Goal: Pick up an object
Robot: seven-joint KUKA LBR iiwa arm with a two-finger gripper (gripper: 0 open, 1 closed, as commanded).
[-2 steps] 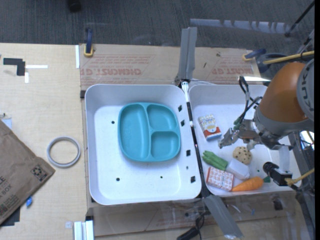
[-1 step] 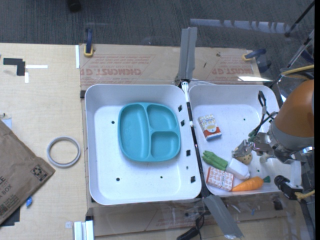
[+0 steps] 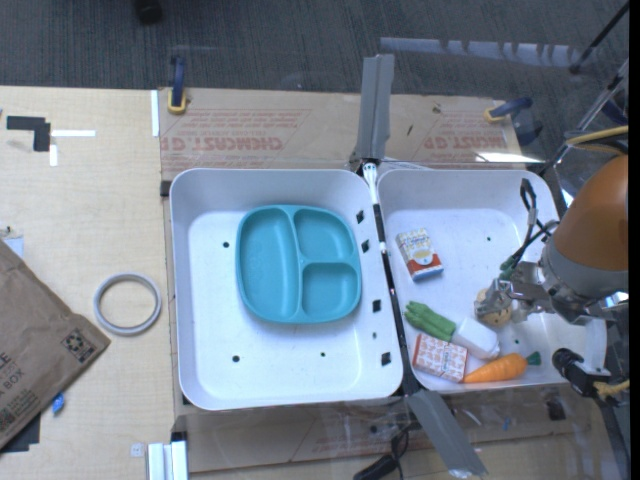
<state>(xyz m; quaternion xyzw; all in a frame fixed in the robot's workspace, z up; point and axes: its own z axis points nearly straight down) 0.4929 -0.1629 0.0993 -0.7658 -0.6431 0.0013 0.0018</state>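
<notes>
While I watch from far away, I see the arm (image 3: 598, 230) reach in from the right, over the right bin (image 3: 470, 196). My gripper (image 3: 497, 303) is low in that bin, near its right side. A small brownish thing (image 3: 492, 311) sits right at the fingertips, but I cannot tell if the fingers are apart or closed on it.

Near the front of the right bin lies a toy carrot (image 3: 495, 369). Its long side runs almost left to right, tilted up a little at the right end. Just left of it is a small red and white packet (image 3: 440, 357), touching a white stick-like piece (image 3: 477, 341). A green veggie (image 3: 431, 320) lies just above them, slanting down to the right. A little carton (image 3: 419, 254) sits farther back, well apart from the gripper.

The left bin (image 3: 200, 298) holds a teal plate (image 3: 298, 264) with three sections.

The bins rest on brown cardboard (image 3: 260, 128). On the light wood bench (image 3: 80, 228) lies a tape ring (image 3: 127, 302) and a brown box (image 3: 35, 343). The floor (image 3: 280, 18) behind is dark grey.
</notes>
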